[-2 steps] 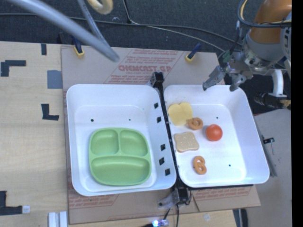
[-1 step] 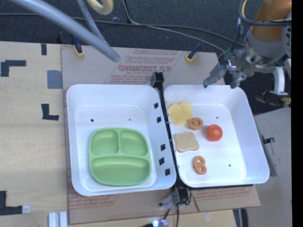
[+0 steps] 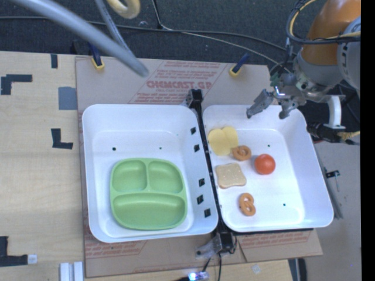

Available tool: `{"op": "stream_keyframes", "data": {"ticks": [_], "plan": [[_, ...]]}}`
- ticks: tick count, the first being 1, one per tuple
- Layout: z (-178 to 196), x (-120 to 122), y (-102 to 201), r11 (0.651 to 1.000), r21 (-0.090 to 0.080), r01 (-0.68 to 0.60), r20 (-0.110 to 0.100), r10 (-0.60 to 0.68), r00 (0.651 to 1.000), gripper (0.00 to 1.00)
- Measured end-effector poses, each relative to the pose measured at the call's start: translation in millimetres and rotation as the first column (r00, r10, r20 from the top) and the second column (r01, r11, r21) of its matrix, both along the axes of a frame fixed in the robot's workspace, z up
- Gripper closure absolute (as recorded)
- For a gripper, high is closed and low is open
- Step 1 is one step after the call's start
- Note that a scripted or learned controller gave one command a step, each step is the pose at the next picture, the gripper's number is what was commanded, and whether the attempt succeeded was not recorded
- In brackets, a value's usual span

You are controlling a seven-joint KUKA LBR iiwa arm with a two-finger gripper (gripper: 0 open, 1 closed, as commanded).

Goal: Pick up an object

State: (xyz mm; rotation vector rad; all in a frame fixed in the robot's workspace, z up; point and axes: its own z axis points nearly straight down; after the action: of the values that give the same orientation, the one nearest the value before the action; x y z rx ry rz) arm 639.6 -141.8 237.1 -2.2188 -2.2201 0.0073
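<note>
At the upper right of the frame the jaws (image 3: 270, 106) hang spread open and hold nothing, over the far rim of the right bin (image 3: 313, 174). Below them, mid-bin, lie a red tomato (image 3: 265, 164) (round, apart from the rest), a toast slice (image 3: 229, 175) and a pretzel (image 3: 246, 204)

In the right bin (image 3: 293, 215) lie five small foods: a pale yellow piece (image 3: 223, 139), a brown ring (image 3: 241, 153) touching it, a red tomato (image 3: 265, 164), a toast slice (image 3: 230, 175), and a pretzel (image 3: 247, 204).

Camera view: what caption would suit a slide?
Open gripper poised over the right bin of toy food; green plate in left bin.
</note>
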Motion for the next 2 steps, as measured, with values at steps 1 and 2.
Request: {"op": "stream_keyframes", "data": {"ticks": [1,2], "plan": [[-63.8,1.2,5.3,1.0,0.001,-0.001,-0.002,0.001,1.0,0.0],[-108.9,-4.8,5.8,1.0,0.0,-0.001,-0.001,0.001,1.0,0.0]]}}
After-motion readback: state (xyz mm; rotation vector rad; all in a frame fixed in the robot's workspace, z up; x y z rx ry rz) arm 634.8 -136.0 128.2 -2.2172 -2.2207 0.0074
